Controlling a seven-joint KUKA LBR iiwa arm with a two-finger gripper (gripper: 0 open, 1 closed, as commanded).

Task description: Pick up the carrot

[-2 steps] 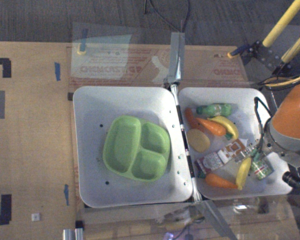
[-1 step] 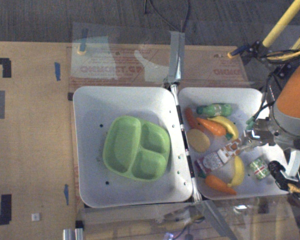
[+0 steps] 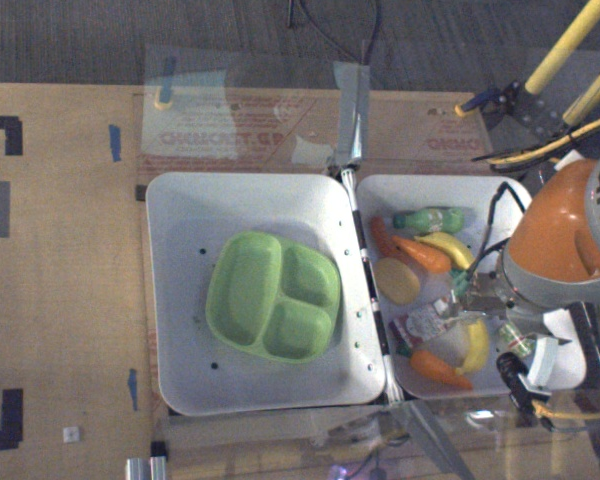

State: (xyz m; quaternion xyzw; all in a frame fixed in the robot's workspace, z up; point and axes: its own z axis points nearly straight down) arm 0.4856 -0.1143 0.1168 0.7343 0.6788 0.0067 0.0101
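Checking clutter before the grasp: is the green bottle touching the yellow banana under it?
Touching. In the camera view the green bottle lies right along the banana, with no white bin floor between them.

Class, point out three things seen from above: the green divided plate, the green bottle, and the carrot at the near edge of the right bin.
green divided plate (image 3: 242,286): camera view, its large compartment.
green bottle (image 3: 430,219): camera view, mid-body.
carrot (image 3: 440,368): camera view, middle of its orange body.

On my bench (image 3: 60,298), the left bin (image 3: 180,208) holds a divided plate (image 3: 273,295); the right bin (image 3: 500,190) holds a carrot (image 3: 441,368) nearest the front, with my pincer (image 3: 460,303) just behind it.
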